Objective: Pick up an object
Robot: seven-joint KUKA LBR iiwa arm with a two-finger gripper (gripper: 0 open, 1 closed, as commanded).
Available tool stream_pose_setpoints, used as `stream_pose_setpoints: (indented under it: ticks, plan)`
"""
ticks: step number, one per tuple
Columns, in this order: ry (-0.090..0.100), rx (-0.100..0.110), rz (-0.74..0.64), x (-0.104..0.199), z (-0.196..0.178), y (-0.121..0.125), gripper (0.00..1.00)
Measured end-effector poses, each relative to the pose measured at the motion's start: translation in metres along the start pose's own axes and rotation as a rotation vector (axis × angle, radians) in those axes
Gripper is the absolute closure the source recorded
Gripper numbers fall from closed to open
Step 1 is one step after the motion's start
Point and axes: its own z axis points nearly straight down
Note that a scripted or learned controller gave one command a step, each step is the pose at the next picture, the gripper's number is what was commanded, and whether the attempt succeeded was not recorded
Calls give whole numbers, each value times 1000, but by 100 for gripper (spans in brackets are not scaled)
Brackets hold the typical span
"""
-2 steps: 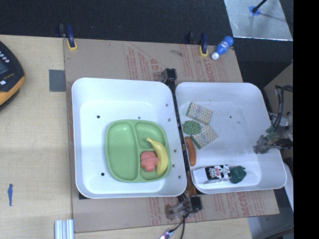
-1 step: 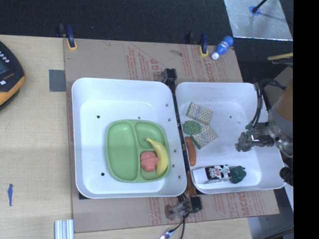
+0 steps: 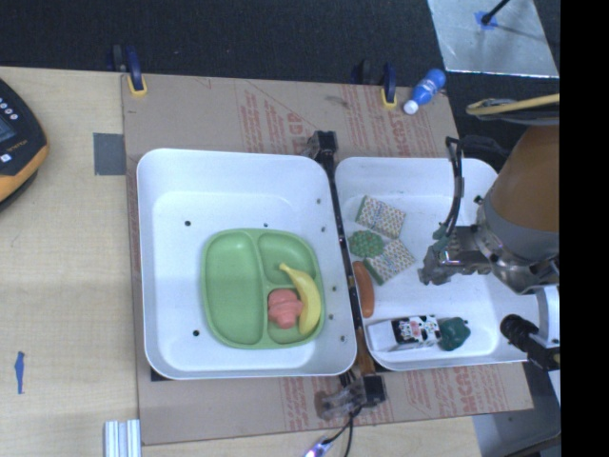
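Bench with two white bins (image 3: 157,255). Approach step: gripper (image 3: 447,260), grip state indiscernible, hangs in the right bin, pads (image 3: 381,219) at its 9 o'clock, carrot (image 3: 363,288) beyond; next, descend onto one object.

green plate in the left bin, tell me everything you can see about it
The green plate is a rounded-square tray that looks like matte plastic, split by raised ridges into one tall left compartment and smaller right ones. It lies flat on the floor of the left bin, toward its lower right. A banana and a pink item rest in its lower right compartment, touching each other. The left compartment holds nothing.
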Motion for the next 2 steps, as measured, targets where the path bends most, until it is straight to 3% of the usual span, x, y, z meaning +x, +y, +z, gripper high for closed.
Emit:
stream_pose_setpoints:
  ticks: [1,2]
  plan:
    - [0,0,0,0,0,0,0]
    - [0,0,2,-37,11,50,0]
